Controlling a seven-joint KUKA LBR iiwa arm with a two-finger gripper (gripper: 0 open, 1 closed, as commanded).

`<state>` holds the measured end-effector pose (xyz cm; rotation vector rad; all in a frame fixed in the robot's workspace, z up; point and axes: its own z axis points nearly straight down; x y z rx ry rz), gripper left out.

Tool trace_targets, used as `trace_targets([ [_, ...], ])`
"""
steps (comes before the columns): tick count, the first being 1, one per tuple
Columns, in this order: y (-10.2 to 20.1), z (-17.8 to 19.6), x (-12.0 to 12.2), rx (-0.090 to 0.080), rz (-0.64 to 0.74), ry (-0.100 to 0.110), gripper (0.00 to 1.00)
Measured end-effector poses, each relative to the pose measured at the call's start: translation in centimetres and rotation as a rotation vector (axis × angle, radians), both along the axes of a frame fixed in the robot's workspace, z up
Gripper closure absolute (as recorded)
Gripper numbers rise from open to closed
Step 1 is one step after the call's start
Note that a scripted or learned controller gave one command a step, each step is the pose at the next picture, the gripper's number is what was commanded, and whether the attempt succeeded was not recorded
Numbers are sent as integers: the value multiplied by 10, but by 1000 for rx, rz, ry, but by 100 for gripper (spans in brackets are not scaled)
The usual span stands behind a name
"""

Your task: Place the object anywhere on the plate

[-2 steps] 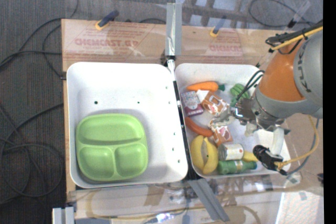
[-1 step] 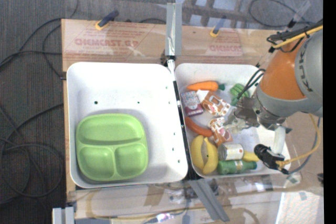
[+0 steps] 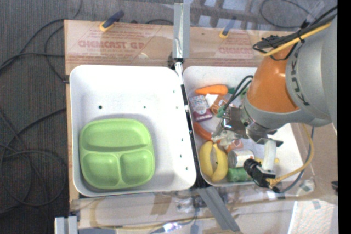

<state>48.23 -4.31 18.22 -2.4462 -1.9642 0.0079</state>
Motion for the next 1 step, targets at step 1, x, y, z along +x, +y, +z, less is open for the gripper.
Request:
trace_targets([
  [1,72,0,38,0,126,-1,100],
])
